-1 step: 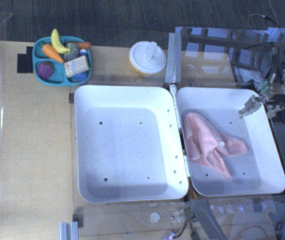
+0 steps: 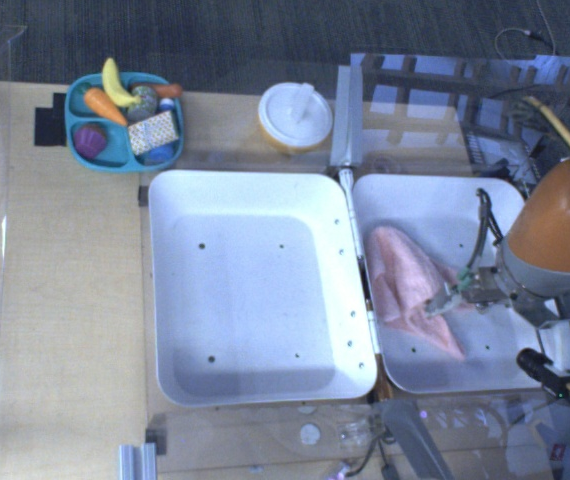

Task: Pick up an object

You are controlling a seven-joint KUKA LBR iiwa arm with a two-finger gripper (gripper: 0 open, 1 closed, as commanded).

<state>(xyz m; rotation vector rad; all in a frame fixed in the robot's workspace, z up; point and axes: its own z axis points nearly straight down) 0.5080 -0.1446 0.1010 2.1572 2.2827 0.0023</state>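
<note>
Arm: the grey arm with the orange band (image 2: 555, 230) reaches in from the right, over the right-hand shallow white bin (image 2: 415, 196).
Gripper: the two-finger gripper (image 2: 442, 302) sits low at the right edge of the cloth; whether it is parted or closed cannot be told.
Task object: a crumpled pink cloth (image 2: 409, 286) lies in the right bin's left half, close to the wall shared with the other bin, touching or just beside the gripper tip.
Left bin: the left-hand shallow white bin (image 2: 250, 286) lies alongside.
Bench: a blue divided tray of toy food (image 2: 123, 120) stands at the far left; a white lidded tub (image 2: 295, 115) stands behind the bins.
</note>
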